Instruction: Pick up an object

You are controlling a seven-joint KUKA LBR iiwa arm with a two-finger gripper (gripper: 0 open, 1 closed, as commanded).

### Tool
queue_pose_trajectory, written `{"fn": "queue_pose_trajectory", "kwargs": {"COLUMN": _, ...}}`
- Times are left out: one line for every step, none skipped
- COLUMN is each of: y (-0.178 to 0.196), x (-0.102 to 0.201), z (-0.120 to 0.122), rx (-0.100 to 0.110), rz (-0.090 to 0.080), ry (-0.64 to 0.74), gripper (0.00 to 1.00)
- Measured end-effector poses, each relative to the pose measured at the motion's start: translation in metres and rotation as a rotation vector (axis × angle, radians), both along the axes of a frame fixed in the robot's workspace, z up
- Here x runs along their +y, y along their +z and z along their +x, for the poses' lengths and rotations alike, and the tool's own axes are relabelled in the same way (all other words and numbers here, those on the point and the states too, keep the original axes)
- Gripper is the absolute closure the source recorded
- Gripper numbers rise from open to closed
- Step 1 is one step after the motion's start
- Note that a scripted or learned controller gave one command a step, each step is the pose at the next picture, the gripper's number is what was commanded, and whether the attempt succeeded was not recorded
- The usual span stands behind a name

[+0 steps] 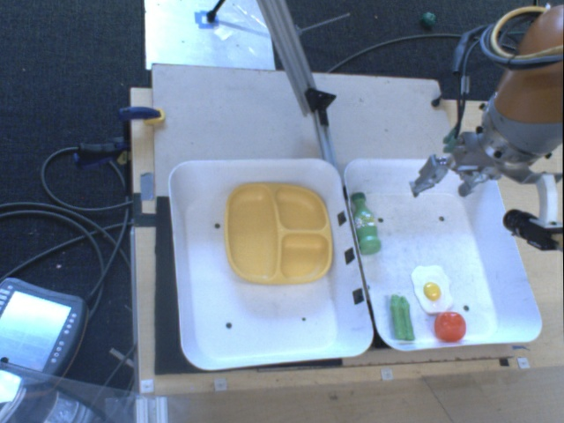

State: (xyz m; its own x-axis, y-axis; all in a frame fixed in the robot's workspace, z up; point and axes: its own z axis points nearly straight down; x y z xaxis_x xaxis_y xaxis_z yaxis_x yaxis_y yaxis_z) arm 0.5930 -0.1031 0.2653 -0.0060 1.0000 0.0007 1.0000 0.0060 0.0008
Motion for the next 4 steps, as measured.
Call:
{"fn": "queue_pose_trajectory", "kwargs": {"y": 0.0, "x": 0.0, "z": 0.0, "rx": 0.0, "rz": 0.0, "ry": -0.001, "gripper": 0.0}}
{"fn": "queue_pose_trajectory", "kwargs": {"y": -0.056, "x": 0.01, "z": -0.002, "rx": 0.005, "rz": 0.0, "ry": -0.004, "gripper": 0.0}}
{"fn": "queue_pose_trajectory", "kwargs": {"y": -0.099, "x": 0.007, "z": -0.003, "rx": 0.004, "rz": -0.001, "ry": -0.007, "gripper": 0.0}}
{"fn": "queue_pose_trajectory", "kwargs": {"y": -0.145, "x": 0.004, "z": 0.005, "rx": 0.004, "rz": 0.0, "ry": -0.006, "gripper": 0.0}}
